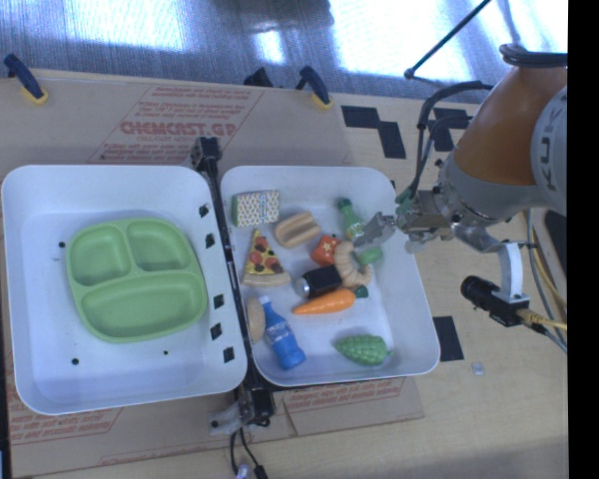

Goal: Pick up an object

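Camera view: bench seen from above at a slant, two white bins side by side on brown cardboard.
Arm: grey with an orange band (514, 128), reaching in from 3 o'clock over the right bin's rim.
Gripper (379, 230): low over the right bin's 2 o'clock part; whether it is open or closed I cannot tell, and nothing is plainly seen between its tips.
Left bin (25, 267): holds a green divided plate (135, 277) lying flat near its middle.
Right bin (414, 317): holds a scatter of toy food.
Green bottle (349, 218): at 1 o'clock in the right bin, just beside the gripper.
Hot dog (297, 229): at 12 o'clock of the bin's centre, left of the green bottle.
Checked block (256, 208): at 11 o'clock, near the bin's top left corner.
Pizza slice (264, 257): at 9 o'clock, below the checked block.
Carrot (324, 303): near the centre, lying sideways, touching a black can (319, 282) above it.
Blue bottle (282, 337): at 7 o'clock, tilted.
Green bumpy fruit (362, 348): at 5 o'clock, near the bottom rim.
Clamps (25, 78): blue and yellow, at the cardboard's top edge.
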You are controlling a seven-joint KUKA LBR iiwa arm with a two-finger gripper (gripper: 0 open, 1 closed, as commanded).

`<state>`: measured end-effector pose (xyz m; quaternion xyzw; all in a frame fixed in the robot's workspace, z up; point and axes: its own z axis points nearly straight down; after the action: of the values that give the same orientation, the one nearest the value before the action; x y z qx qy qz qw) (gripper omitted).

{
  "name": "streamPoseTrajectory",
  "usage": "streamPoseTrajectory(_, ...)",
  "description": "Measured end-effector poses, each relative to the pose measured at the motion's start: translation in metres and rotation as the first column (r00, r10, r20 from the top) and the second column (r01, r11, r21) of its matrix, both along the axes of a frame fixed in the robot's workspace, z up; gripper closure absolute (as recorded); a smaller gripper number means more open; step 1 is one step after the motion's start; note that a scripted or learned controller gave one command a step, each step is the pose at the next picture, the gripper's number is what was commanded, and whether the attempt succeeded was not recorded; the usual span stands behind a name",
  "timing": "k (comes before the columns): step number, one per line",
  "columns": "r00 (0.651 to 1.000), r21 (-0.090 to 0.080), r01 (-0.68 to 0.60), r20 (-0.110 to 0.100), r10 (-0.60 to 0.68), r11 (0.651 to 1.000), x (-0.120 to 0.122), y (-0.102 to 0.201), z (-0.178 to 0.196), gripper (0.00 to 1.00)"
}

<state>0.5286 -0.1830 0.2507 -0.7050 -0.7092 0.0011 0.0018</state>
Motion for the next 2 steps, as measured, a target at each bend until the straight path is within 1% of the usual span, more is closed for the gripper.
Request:
streamPoseTrajectory(1,1.000,0.000,-0.002,-0.002,0.002,1.000,-0.002,0.030,-0.083,0.00)
streamPoseTrajectory(2,1.000,-0.006,-0.002,0.017,0.002,1.000,0.002,0.058,-0.142,0.00)
